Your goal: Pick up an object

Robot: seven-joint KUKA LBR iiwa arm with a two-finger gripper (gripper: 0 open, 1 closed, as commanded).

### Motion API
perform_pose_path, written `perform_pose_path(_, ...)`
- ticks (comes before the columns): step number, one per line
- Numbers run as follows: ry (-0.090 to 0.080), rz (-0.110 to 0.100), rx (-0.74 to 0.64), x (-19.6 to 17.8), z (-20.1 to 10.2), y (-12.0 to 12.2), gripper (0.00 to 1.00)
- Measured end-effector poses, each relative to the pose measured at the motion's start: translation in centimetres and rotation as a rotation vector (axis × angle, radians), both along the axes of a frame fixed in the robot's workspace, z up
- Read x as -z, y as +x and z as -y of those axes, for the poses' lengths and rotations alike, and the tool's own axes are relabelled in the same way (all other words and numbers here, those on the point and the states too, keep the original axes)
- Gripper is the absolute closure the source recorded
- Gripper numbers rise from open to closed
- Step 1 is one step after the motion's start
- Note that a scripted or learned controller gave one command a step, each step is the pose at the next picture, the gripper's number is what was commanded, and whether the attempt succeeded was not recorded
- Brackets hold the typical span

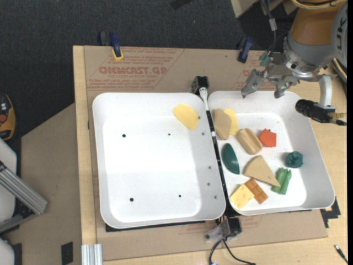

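Both white bins (110,148) are looking like smooth plastic, catching a soft sheen along their rims. The surface (165,62) under them is showing up as matt brown cardboard with faded red print. The toy food pieces, like the yellow slice (186,115) and the green pod (230,158), are looking smooth and slightly glossy. The arm's orange band (311,29) is gleaming like polished plastic.

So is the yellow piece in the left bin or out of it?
In. The yellow piece lies inside the left bin, near its back right corner.

White bins (110,148) hold yellow piece (186,116), red block (268,138), teal lump (294,159).
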State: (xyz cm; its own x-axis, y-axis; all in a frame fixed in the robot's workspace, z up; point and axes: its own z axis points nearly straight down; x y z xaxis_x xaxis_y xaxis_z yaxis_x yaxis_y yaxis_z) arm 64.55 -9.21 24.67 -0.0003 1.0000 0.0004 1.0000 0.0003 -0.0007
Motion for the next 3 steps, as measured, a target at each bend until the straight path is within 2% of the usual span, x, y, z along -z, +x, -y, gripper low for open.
perform_pose_path(1,-0.002,-0.007,0.005,7.8,5.5,1.9,0.00)
perform_pose_path(2,0.002,-0.006,0.003,8.4,4.0,-4.5,0.00)
perform_pose_path(3,0.000,-0.003,-0.002,16.6,4.0,-1.7,0.00)
